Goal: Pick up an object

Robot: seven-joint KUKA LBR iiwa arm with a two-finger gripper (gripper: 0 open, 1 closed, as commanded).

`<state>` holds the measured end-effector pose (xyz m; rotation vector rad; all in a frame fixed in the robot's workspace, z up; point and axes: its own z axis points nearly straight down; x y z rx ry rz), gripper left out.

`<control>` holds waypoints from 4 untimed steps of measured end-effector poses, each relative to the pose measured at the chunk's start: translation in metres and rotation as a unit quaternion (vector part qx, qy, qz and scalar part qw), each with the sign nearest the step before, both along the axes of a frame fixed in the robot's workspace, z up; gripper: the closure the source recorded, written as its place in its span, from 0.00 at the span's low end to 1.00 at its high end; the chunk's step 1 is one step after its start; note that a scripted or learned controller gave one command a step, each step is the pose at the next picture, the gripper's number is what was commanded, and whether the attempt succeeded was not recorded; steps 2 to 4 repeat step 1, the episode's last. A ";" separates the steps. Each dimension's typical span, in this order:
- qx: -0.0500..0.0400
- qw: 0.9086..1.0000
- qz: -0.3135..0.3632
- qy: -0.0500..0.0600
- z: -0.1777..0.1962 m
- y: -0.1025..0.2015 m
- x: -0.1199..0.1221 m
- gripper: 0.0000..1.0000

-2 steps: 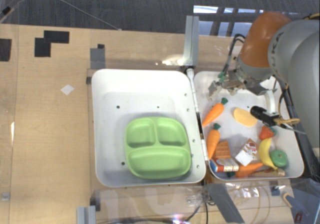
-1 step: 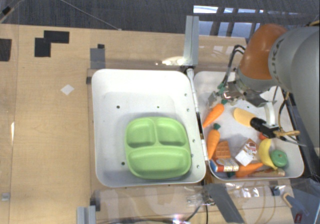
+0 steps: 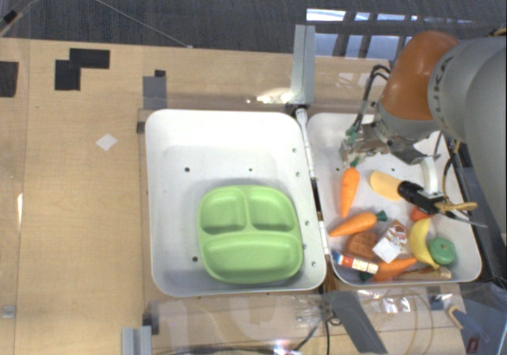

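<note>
My gripper (image 3: 354,152) hangs over the back left part of the right bin (image 3: 325,135). Just in front of it lies an orange carrot (image 3: 348,189), pointing toward the front. A second carrot (image 3: 353,224) lies crosswise below it, and a pale yellow piece (image 3: 386,184) rests to the right of the first carrot. Nothing shows between the gripper's tips.
The front of the right bin holds a banana (image 3: 419,237), a green round item (image 3: 442,250), a brown piece (image 3: 362,244), a small white and red box (image 3: 387,250) and a third carrot (image 3: 396,267). A green divided plate (image 3: 250,233) sits in the left bin (image 3: 174,187).
</note>
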<state>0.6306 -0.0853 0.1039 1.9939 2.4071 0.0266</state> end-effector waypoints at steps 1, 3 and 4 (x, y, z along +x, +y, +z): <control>-0.001 1.000 -0.018 0.008 0.083 0.075 0.040 1.00; -0.001 1.000 -0.018 0.008 0.083 0.075 0.040 1.00; -0.001 1.000 -0.018 0.008 0.083 0.075 0.040 1.00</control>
